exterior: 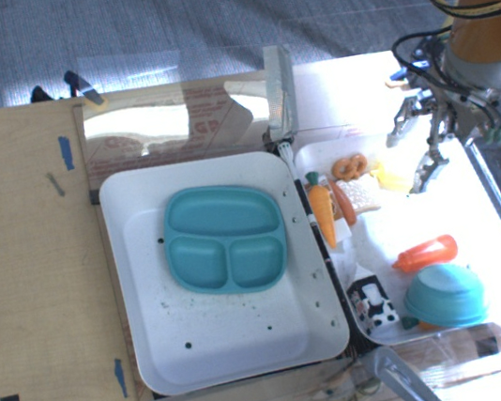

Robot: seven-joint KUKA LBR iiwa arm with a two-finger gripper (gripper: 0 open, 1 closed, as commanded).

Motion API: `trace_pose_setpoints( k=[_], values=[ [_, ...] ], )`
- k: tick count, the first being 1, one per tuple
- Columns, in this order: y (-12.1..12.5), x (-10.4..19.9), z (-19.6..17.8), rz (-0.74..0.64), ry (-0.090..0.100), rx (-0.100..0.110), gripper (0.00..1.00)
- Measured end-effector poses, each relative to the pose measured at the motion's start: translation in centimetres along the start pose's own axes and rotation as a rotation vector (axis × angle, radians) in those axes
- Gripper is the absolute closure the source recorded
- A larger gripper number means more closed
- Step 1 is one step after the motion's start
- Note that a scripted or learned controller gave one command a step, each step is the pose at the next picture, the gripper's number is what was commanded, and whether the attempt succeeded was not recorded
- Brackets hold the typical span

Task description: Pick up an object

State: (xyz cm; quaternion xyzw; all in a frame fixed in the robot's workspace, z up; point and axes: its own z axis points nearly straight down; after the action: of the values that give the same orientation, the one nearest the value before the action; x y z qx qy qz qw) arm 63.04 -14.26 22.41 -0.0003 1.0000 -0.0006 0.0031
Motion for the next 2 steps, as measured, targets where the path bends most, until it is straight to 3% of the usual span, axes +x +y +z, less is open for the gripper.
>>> trace_pose_setpoints(
  k=[1, 2],
  values=[
    [-0.2, 1.2, 12.3, 0.159, -0.005, 0.0, 0.0],
    [3.1, -0.9, 12.7, 0.3, -0.014, 0.005, 0.0]
  ],
)
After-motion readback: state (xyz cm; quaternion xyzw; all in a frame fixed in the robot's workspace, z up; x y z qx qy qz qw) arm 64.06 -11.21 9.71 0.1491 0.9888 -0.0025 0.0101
